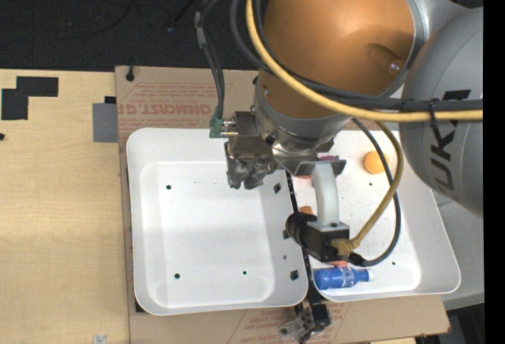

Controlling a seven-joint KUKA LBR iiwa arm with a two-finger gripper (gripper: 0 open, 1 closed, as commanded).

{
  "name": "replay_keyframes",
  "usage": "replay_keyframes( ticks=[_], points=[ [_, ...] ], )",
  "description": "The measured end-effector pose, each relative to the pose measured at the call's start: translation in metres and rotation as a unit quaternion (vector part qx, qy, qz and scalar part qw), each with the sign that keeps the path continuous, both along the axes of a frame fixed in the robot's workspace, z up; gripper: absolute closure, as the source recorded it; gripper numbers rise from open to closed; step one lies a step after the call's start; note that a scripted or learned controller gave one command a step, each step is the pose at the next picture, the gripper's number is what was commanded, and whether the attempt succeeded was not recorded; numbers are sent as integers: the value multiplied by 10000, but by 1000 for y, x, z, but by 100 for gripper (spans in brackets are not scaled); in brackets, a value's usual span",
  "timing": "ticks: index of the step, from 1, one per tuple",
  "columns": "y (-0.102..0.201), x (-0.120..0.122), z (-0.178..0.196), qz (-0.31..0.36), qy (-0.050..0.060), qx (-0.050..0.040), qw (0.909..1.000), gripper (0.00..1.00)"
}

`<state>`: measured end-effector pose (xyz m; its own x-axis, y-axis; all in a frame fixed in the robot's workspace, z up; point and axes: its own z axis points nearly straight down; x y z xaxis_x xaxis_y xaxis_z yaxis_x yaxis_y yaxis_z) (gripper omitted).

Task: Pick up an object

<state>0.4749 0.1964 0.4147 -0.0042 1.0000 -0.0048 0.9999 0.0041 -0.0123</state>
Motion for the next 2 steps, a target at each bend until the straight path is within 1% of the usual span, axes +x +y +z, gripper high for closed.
replay_keyframes(
  ticks=[1,2],
  points=[
    [48,1,130,11,-108,55,9999,100],
    [-53,1,93,-68,-31,4,10000,100]
  ],
)
